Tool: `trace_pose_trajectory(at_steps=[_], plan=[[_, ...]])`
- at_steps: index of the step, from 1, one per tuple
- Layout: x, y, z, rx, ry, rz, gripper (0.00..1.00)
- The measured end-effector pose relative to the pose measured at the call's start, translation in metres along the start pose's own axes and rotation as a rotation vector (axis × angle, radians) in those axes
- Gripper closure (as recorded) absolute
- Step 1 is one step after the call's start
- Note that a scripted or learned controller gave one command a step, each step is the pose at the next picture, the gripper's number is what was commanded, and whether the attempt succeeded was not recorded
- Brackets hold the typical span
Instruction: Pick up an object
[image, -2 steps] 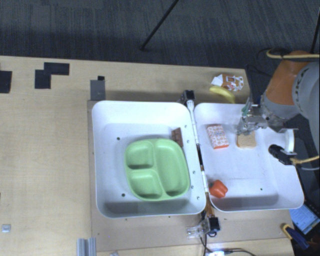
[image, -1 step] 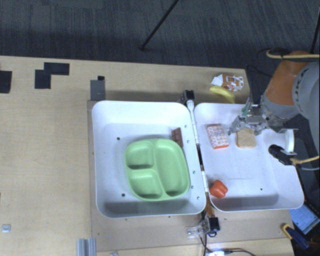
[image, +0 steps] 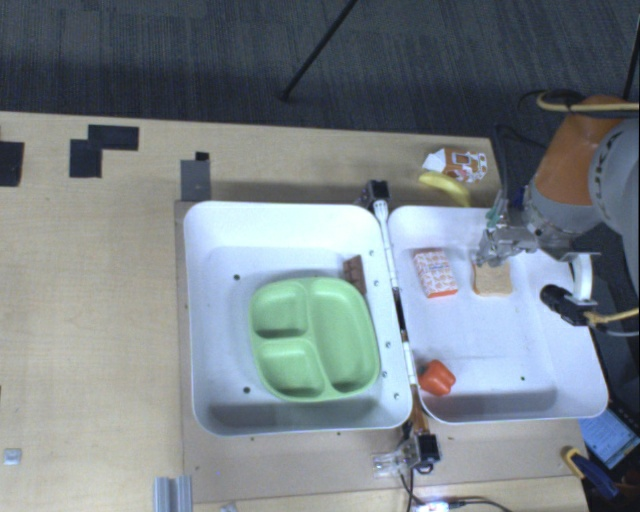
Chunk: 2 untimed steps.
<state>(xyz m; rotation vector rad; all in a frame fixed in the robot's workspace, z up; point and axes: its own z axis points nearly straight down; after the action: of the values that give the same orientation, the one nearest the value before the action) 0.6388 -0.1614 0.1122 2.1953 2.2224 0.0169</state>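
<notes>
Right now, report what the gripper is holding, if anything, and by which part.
It cannot be told. The gripper sits directly over the tan block in the right bin, at the block's upper edge, but no hold is visible.

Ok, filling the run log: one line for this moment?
gripper over tan block | right bin | nothing visibly held | green tray left bin

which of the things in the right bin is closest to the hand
The tan block, directly under the hand; the patterned packet lies farther left, the orange piece in the near corner.
</notes>
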Motion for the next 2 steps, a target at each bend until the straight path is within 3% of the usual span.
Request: trace_pose_trajectory(at_steps=[1, 2], plan=[[0.000, 0.000, 0.000, 0.000, 0.000, 0.000, 0.00], [0.045, 0.035, 0.020, 0.006, 0.003, 0.006, 0.00]])
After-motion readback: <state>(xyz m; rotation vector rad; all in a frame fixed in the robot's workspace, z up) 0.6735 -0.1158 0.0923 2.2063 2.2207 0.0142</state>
